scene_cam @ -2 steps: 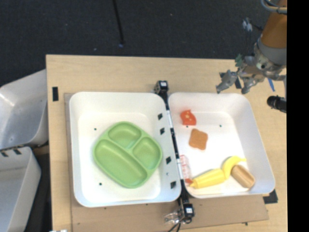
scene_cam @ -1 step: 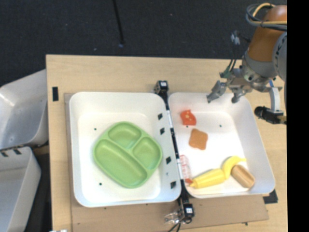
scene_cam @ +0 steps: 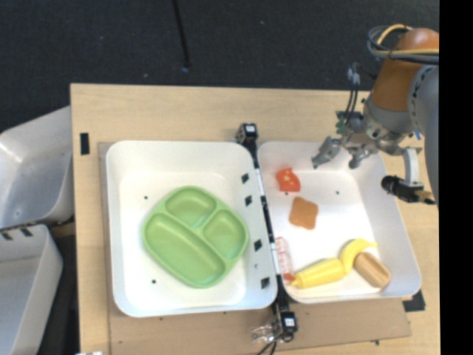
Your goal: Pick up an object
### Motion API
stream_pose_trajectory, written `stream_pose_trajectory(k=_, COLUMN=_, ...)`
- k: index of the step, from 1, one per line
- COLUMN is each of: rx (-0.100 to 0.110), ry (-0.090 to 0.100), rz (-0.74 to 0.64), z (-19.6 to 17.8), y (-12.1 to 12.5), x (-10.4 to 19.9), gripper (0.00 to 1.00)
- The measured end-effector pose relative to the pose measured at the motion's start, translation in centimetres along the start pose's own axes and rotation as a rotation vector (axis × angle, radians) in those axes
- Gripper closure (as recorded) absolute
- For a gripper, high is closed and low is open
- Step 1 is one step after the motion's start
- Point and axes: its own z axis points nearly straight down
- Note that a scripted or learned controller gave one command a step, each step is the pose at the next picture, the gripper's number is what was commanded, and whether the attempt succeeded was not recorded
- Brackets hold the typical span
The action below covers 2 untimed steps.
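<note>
Overhead, the hand (scene_cam: 341, 156) hangs apparently spread apart above the right bin (scene_cam: 392, 224).

We see two bins side by side on the desk (scene_cam: 89, 109). A divided plate (scene_cam: 194, 236) lies in the left bin (scene_cam: 126, 287). In the right bin (scene_cam: 384, 220), four small items lie apart, and the tool (scene_cam: 341, 154) hangs over its far end.

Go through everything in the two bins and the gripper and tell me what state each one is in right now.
Two-finger gripper: open, holding nothing, above the right bin's far edge.
Green three-compartment plastic plate: flat in the left white bin, nothing on it.
Small red piece: loose in the right white bin.
Orange-brown flat piece: lying flat, untouched.
Yellow toy banana: on its side.
Tan cylinder: on its side, touching the banana.
</note>
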Motion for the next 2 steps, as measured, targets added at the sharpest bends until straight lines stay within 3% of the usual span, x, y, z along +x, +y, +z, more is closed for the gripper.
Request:
stream_pose_trajectory(k=1, rx=-0.001, ry=0.0, rz=0.0, z=5.2, y=0.0, x=-0.1, gripper=0.0)
stream_pose_trajectory(k=2, rx=-0.008, ry=-0.003, rz=-0.001, z=3.7, y=0.1, x=-0.3, gripper=1.0)
